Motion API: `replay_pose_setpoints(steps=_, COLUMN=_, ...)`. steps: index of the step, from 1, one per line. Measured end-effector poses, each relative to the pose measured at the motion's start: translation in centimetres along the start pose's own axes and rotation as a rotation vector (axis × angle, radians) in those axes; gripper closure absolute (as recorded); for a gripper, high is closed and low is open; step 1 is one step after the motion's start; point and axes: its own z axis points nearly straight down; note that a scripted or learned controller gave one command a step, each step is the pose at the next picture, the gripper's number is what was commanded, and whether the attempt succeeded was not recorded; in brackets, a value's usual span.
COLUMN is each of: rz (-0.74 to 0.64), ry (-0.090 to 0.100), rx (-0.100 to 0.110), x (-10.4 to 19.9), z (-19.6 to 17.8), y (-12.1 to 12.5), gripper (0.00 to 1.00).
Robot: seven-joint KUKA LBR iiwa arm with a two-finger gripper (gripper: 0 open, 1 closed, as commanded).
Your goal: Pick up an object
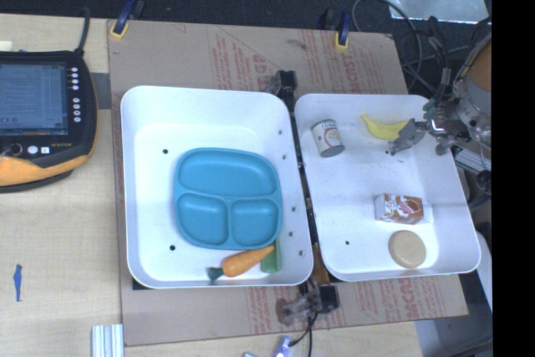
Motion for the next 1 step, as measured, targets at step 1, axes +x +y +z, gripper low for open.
replay_pose_setpoints(steps=1, rz=-0.003, ry=0.001, rx=0.005, x=1.76, z=0.71, y=0.41, gripper=0.0)
